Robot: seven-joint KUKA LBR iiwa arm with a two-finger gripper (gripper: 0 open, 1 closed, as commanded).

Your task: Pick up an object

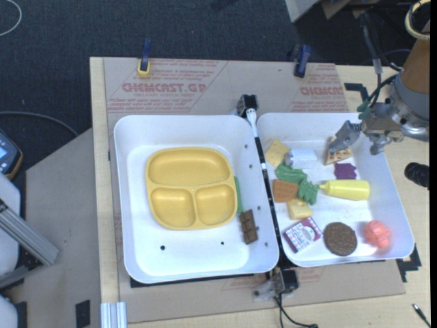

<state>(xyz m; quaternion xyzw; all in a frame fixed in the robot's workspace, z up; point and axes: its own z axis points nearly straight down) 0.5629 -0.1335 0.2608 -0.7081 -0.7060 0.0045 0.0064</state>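
Your end effector [360, 137] sits at the right bin's [399, 203] upper right; can't tell its state. A pizza slice toy [338, 156] lies just below-left of it, the yellow bottle [346, 189] further down. The yellow tray [190, 186] is in the left bin [130, 183].

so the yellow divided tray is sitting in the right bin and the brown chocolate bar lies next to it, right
Not quite. The camera view shows the yellow divided tray in the left bin, not the right one. The rest holds: the brown chocolate bar lies next to it, by the tray's lower right corner. The right bin holds the smaller food items, such as the yellow mustard bottle.
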